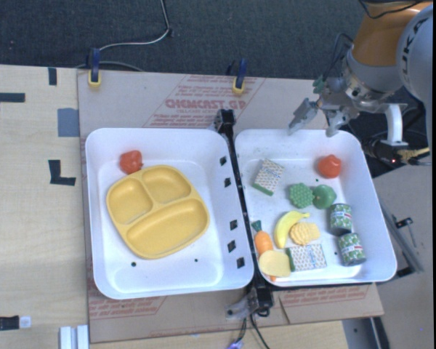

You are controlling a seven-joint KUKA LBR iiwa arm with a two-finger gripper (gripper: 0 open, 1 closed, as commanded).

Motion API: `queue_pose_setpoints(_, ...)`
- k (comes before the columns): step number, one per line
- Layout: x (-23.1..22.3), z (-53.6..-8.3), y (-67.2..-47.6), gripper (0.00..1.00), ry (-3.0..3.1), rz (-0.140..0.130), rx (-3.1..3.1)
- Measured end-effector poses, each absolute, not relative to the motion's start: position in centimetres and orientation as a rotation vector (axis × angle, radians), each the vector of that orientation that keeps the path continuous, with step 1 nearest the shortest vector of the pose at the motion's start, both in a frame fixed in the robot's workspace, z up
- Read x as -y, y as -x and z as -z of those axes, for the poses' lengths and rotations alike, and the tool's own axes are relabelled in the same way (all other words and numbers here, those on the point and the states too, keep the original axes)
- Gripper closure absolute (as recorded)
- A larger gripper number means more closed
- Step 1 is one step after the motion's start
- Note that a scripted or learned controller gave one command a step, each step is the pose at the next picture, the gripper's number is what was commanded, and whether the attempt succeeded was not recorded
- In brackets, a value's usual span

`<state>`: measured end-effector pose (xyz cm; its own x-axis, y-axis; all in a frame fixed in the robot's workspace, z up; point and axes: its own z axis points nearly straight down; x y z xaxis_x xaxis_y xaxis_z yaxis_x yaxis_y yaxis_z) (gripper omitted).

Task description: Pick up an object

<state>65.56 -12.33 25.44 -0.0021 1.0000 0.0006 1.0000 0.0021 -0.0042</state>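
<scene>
The left bin (102,267) holds a yellow divided plate (157,210) and, just beyond it, a red toy (131,161). The right bin (374,217) holds a red tomato (329,166), with bare floor around it, and crowded toys nearer the camera, among them a banana (288,225) curving up toward the tomato. The gripper (316,120) hangs with fingers spread, holding nothing, above that bin's far rim beyond the tomato.

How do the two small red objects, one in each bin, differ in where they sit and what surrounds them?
The red object in the left bin lies by the far edge of the yellow divided plate, with little else nearby. The red object in the right bin sits near that bin's far right corner, among many toys, above the green broccoli piece and closer to the open gripper. The left one looks slightly blockier. Both are small, red and ungrasped.
</scene>
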Motion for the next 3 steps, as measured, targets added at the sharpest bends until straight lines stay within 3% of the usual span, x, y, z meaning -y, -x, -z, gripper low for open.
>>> queue_pose_setpoints(1,12.5,-15.8,-62.3,0.00,2.216,-0.007,2.219)
queue_pose_setpoints(2,10.1,-9.6,-58.3,0.00,2.228,0.008,2.229)
queue_pose_setpoints(3,11.9,-9.1,-57.8,0.00,2.223,0.017,2.233)
